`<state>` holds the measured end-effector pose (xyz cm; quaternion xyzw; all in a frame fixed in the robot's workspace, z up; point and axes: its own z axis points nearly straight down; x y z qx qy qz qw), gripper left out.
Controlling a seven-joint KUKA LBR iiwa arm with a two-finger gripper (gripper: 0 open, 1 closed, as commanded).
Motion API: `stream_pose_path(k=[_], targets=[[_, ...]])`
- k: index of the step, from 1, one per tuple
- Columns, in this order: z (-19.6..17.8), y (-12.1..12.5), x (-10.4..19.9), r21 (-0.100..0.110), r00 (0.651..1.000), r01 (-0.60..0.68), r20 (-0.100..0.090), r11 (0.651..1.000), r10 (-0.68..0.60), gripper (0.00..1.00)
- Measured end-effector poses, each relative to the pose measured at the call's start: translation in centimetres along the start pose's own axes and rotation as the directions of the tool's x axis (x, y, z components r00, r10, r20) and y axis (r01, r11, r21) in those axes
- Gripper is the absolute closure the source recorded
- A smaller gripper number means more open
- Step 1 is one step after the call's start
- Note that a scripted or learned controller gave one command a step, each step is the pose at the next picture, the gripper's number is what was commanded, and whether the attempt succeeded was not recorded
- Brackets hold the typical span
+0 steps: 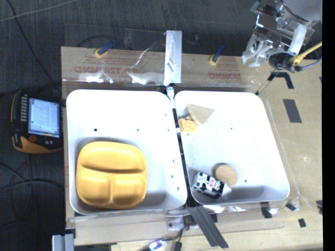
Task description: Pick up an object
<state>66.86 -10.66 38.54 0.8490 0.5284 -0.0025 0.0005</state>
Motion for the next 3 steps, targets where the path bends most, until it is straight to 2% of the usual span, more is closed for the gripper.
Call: stream_pose_path(k=[1, 2, 3], targets=[[-4.8, -4.1, 8.3, -0.001, 1.000, 0.009, -0.002, 1.000, -0.009, 1.00], [-4.8, -5.3, -0.1, 0.001, 0.991, -0.131, -0.001, 0.991, 0.131, 1.00], [-2.3, -7.2, 0.5, 0.003, 0.974, -0.226, -0.003, 0.974, 0.226, 1.00]])
